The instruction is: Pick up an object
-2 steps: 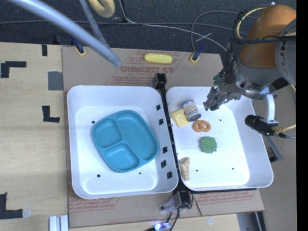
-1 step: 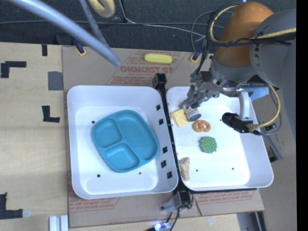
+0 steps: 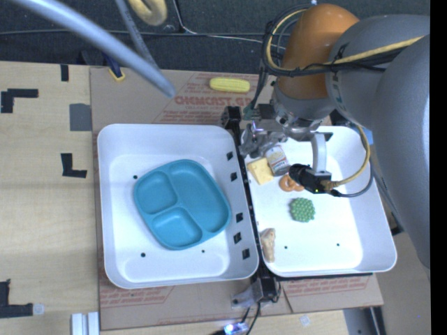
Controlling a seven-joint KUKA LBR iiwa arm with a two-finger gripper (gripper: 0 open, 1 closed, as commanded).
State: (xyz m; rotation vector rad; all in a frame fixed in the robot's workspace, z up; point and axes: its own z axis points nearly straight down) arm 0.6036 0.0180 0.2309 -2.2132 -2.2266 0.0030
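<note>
White plastic forms two shallow bins side by side on a brown bench. The left bin [image 3: 115,159] holds a blue divided plate [image 3: 181,202], its long axis running from upper left to lower right. The right bin [image 3: 363,246] holds a pale yellow block [image 3: 259,171] near its upper left corner, tilted, with a small can-like item [image 3: 277,161] touching it. An orange pretzel-shaped piece [image 3: 290,183] lies just beside these, a green bumpy ball [image 3: 302,209] below it, and a tan lump [image 3: 267,241] near the bin's lower left. The gripper [image 3: 260,137] hangs over the yellow block; whether it is wide or narrow cannot be told. A yellow banana-like item [image 3: 229,84] lies lengthwise, left to right, beyond the bins.
</note>
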